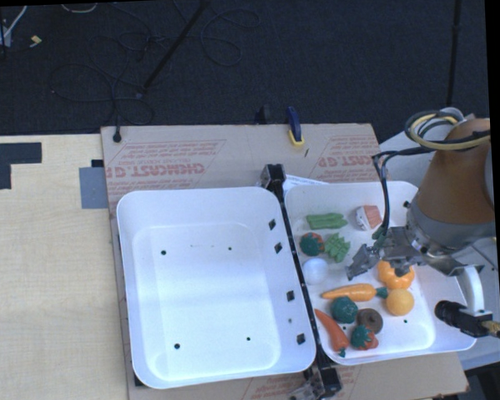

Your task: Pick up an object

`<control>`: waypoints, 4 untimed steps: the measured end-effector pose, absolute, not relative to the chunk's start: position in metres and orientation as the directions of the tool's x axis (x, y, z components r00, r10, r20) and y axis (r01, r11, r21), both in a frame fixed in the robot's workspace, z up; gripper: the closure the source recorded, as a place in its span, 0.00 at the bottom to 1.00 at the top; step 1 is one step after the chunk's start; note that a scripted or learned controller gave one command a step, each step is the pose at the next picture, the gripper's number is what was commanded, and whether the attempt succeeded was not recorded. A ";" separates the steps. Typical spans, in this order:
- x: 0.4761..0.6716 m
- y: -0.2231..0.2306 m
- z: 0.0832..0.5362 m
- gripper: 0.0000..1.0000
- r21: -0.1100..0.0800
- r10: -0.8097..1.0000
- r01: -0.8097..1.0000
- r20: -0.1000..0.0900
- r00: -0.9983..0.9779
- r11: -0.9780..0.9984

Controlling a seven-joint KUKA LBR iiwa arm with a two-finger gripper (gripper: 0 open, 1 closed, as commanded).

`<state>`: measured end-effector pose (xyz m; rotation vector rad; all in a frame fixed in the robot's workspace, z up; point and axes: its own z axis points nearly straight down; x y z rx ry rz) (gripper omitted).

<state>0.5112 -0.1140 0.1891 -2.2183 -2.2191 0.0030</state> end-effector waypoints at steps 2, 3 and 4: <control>0.497 -0.116 0.087 0.00 -0.004 1.000 1.000 0.003 0.001 -0.001; 0.497 -0.117 0.098 1.00 -0.004 1.000 1.000 0.003 0.009 -0.009; 0.519 -0.126 0.155 1.00 0.002 1.000 1.000 -0.001 0.000 0.000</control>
